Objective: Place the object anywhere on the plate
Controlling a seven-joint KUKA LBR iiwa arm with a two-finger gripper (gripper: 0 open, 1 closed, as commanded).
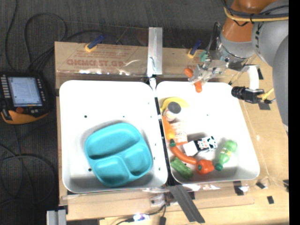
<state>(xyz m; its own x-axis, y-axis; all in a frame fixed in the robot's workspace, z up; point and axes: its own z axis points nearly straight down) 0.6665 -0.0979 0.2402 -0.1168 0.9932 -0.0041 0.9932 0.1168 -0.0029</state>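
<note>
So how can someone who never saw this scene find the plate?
Look at the two white bins and take the left bin. The plate lies in its lower middle. It is turquoise, with three compartments, unlike the small cluttered items in the right bin.

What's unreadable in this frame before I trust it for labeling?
- Hand, camera view: too small and cluttered with fittings to tell whether it carries anything.
- Toy pile in the right bin: items overlap, so several shapes are partly hidden.
- Blue plate, left bin: its far compartment floor is in shadow.
- Arm: cut off by the top and right edges.
</note>
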